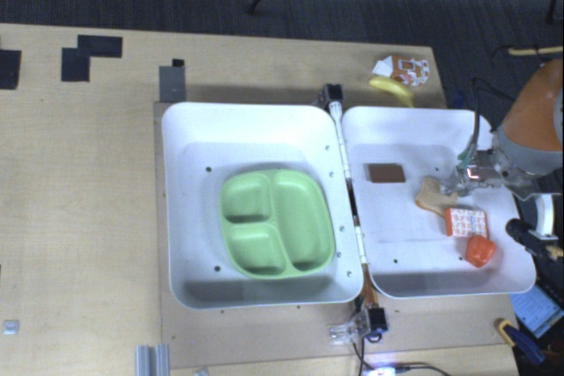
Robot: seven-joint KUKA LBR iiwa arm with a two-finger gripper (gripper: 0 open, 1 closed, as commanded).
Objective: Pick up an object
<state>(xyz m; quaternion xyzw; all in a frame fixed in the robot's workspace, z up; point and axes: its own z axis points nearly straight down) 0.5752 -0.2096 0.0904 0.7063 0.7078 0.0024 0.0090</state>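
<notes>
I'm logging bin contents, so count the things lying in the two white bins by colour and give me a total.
Green: 1, the divided tray in the left bin
Brown: 1, the flat block
Tan: 1, the wooden piece
Orange and white: 1, the patterned packet
Orange: 1, the small piece
Total: 5, four of them in the right bin

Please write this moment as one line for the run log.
arm: over right bin | gripper: above tan piece, grasp unclear | right bin also: brown block, patterned box, orange object | left bin: green tray
</notes>
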